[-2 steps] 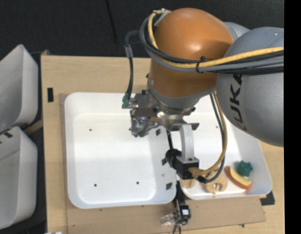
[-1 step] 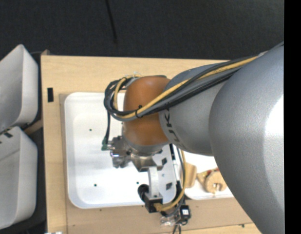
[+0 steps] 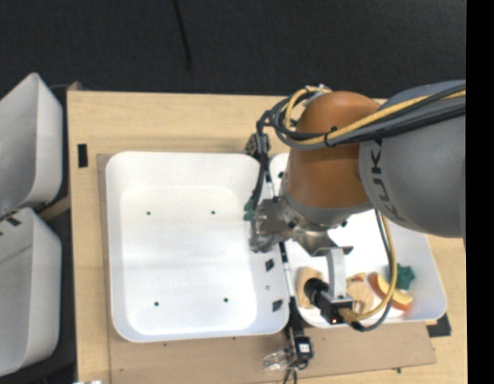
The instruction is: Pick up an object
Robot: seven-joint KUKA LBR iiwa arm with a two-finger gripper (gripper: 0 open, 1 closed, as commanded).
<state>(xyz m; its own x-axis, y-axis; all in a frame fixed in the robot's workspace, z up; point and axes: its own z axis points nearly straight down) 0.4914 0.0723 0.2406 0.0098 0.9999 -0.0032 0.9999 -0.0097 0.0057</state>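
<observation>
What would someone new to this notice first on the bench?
The big grey arm with its orange band catches the eye first, reaching in from the right and looming over the right bin. Next is a small bright cluster in that bin's near right corner: a green piece beside an orange slice. The left bin shows as a broad white floor.

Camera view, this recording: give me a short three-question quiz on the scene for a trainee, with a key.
1. True or false: the green object lies in the left bin.
2. The arm enters from the view's: A left, B right, C bottom?
3. Fill in: the band above the wrist is ___.
Key: 1 false, it lies in the right bin; 2 B; 3 orange.
</observation>
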